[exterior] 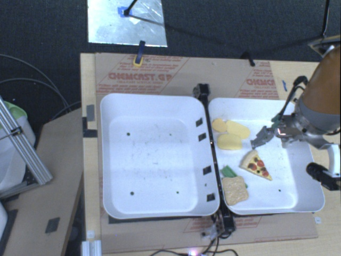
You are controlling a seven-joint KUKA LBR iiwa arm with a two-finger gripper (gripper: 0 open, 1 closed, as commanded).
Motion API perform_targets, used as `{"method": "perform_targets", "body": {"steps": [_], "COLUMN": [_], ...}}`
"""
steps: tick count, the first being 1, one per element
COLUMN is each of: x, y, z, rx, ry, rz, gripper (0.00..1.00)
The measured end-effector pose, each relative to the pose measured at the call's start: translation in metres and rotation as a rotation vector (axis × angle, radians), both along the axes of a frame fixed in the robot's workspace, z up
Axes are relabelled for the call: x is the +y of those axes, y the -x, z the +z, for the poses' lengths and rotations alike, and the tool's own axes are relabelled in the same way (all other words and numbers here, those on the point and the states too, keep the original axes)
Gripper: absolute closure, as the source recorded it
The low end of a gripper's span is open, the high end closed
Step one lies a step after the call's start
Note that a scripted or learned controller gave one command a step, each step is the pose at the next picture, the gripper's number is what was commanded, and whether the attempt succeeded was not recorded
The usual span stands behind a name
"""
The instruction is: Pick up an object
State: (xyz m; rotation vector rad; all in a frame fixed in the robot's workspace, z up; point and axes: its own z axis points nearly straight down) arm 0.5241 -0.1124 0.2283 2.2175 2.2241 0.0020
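The right bin [306, 204] holds several toy foods. A yellow wavy piece [230, 127] lies near its upper left, with a yellow block [230, 142] just below it. A pizza slice [257, 166] with red dots sits near the middle. A tan bread slice [234, 190] lies at the lower left, with a small green piece [229, 171] touching its top edge. My gripper [262, 137] reaches in from the right and hovers just right of the yellow pieces and above the pizza slice. Nothing hangs from it.
The left bin [154, 159] stands beside the right one, with a black divider [210, 159] between them. Both rest on a cardboard sheet [176, 73]. A metal plate [127, 15] lies on the dark floor behind the bench.
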Motion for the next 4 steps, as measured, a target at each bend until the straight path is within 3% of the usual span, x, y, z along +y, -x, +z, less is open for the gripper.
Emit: {"method": "perform_targets", "body": {"steps": [1, 2, 4], "x": [-0.0090, -0.0061, -0.0083], "y": [0.0287, 0.0316, 0.0315], "z": [-0.1401, -0.1379, -0.1380], "rx": [0.002, -0.021, -0.019], "ry": [0.001, 0.009, 0.005], "rz": [-0.003, -0.002, 0.001], "gripper": [0.00, 0.00, 0.00]}}
